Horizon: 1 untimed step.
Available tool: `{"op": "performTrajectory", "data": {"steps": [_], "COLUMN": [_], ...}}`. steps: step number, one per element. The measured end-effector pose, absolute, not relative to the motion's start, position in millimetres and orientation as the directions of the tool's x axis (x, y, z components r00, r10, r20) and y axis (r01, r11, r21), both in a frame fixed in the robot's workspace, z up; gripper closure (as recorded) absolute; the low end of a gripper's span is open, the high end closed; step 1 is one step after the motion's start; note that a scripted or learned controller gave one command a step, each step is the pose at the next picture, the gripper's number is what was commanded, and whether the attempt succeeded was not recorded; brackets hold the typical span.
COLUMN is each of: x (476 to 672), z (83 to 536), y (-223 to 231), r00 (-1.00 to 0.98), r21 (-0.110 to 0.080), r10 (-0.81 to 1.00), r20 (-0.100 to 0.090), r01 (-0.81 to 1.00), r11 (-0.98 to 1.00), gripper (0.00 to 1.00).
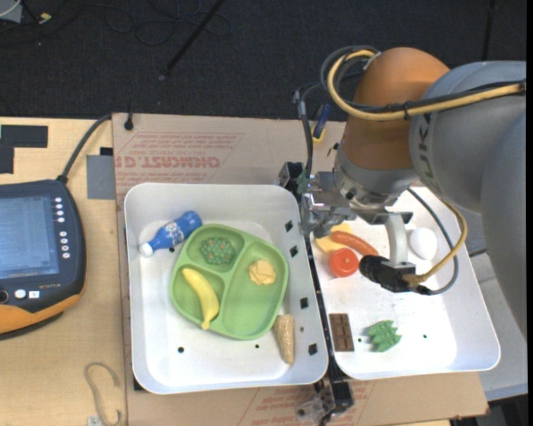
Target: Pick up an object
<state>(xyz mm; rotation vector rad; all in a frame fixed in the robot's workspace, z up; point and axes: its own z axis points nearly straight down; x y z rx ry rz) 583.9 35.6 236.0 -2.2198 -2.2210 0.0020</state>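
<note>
Bench bins (142, 238), arm's fingers (324, 229) hidden near tomato (344, 262), chocolate (340, 331), broccoli (383, 335); spread untellable.

The grey two-finger gripper (324, 229) is placed over the right white plastic bin (466, 340). Just right of it a round red tomato (343, 262) is found; a brown chocolate bar (340, 331) and green leafy toy (383, 335) are set nearer the camera.

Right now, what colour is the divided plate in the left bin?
Green: the divided plastic plate shows best in the camera view.
</note>
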Motion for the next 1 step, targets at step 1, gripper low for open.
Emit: {"op": "performTrajectory", "data": {"steps": [1], "x": [583.8], "z": [216.5], "y": [39.4], "r00": [-0.002], "r21": [-0.006], "r10": [1.000], "r20": [0.000], "r01": [1.000], "r11": [0.002], "gripper": [1.00]}}
